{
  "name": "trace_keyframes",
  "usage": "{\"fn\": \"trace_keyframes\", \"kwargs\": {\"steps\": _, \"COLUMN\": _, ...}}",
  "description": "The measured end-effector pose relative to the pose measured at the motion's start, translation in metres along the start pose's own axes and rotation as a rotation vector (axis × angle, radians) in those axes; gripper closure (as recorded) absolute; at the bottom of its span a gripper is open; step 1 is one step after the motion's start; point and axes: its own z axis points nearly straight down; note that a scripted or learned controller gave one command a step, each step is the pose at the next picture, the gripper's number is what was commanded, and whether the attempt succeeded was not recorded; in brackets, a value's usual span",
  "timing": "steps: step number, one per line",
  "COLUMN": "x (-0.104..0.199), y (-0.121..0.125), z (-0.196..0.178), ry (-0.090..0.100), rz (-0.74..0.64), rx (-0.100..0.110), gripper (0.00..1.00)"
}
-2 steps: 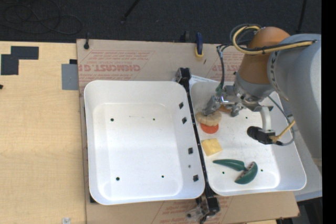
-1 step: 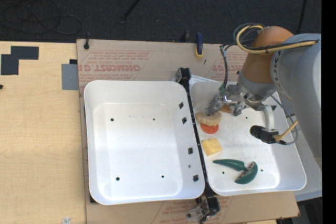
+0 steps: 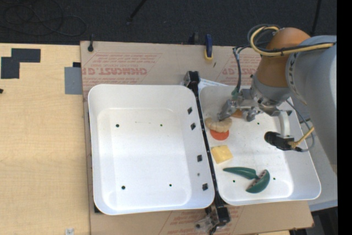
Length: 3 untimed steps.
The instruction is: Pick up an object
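Now, pincer (image 3: 235, 111) nr right bin's (image 3: 297, 173) L wall, by tan obj (image 3: 221, 126)

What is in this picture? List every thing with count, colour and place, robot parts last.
bin at the view's left: one, white, on the cardboard.
bin at the view's right: one, white, beside the first.
tan and orange lump: one, right-hand bin, close to the wall between the bins.
yellow block: one, yellow, right-hand bin, just nearer the camera than the lump.
green pieces: two, teal and duller green, touching, near end of the right-hand bin.
clamp: one, blue, far edge of the cardboard.
cardboard sheet: one, brown, under both bins.
arm: one, grey with orange band, from the view's right.
gripper: one, over the right-hand bin's far part, beside the lump.
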Motion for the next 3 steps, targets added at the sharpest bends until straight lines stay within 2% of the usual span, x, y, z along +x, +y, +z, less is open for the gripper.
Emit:
{"fn": "trace_keyframes", "kwargs": {"steps": 1, "x": 0.046, "y": 0.0, "z": -0.002, "ry": -0.009, "rz": -0.001, "rx": -0.003, "gripper": 0.0}}
{"fn": "trace_keyframes", "kwargs": {"steps": 2, "x": 0.045, "y": 0.0, "z": -0.011, "ry": -0.002, "rz": 0.005, "rx": 0.0, "gripper": 1.0}}
{"fn": "trace_keyframes", "kwargs": {"steps": 3, "x": 0.118, "y": 0.001, "z": -0.106, "ry": 0.002, "rz": -0.006, "rx": -0.007, "gripper": 1.0}}
